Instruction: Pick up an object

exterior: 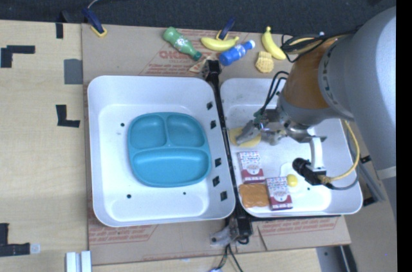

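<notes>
In the camera view, the grey arm reached in from the right over the right bin [341,200], and its gripper [257,129] hung low at that bin's left side, just above a yellow piece [248,137] lying on the floor near the divider. Whether the fingers were wide, narrow or closed on anything could not be told; the wrist hid them. Nearer the viewer lay two red-and-white packets [251,164] [279,192] and a brown toast-like piece [253,195]; the left bin [103,136] held a blue divided plate [170,148]. To do the grasp well, the fingers would probably need to straddle the yellow piece squarely, clear of the bin wall, and close fully before lifting.
</notes>
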Tool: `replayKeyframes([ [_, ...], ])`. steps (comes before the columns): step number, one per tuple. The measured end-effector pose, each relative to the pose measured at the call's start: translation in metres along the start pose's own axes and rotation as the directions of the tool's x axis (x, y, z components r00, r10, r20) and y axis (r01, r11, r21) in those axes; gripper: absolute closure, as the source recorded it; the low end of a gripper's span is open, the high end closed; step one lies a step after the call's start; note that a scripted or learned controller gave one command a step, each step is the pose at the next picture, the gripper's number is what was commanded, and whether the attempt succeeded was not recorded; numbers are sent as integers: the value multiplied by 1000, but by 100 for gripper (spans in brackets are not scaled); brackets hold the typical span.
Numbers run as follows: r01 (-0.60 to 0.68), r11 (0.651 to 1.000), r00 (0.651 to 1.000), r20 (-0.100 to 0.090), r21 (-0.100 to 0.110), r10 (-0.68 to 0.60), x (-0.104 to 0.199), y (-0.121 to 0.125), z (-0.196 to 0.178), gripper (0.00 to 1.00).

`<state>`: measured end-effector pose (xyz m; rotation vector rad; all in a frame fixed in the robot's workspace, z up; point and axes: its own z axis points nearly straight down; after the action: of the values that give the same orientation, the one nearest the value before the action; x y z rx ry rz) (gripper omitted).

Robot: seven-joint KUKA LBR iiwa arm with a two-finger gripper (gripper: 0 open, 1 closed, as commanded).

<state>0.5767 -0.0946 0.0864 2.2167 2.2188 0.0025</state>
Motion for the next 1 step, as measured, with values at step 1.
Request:
replayKeyframes([
  [1,1,1000,1000,-1,1,-1,-2,67,1,0],
])
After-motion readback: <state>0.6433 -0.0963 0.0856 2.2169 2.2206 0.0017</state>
